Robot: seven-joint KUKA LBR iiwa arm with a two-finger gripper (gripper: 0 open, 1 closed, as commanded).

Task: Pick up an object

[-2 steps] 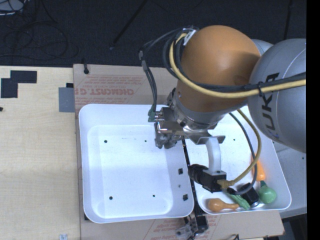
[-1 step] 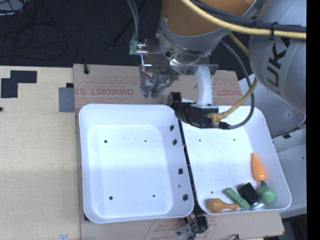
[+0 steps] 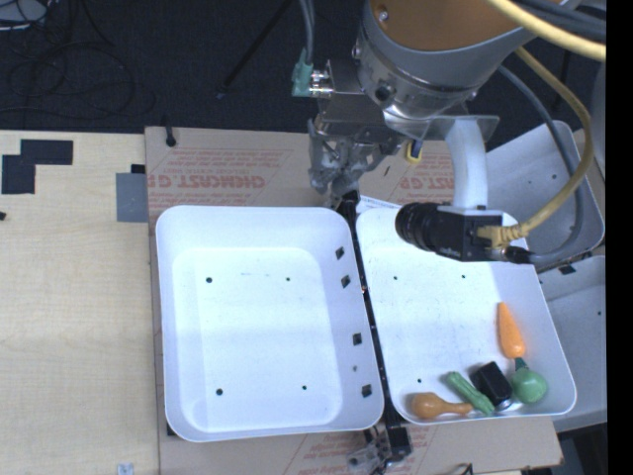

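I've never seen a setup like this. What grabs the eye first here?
The big grey and orange arm looms over the top, its gripper hanging above the far edge where the two white bins meet. In the right bin, small bright toys huddle in the near right corner: an orange carrot, green pieces, a black block.

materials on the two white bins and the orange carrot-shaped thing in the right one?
Two shallow white bins: probably moulded plastic, semi-matte; rounded corners, soft sheen, small holes in the floor. Orange carrot-shaped object: looks like smooth plastic or rubber, a toy going by its uniform colour; too small to be certain.
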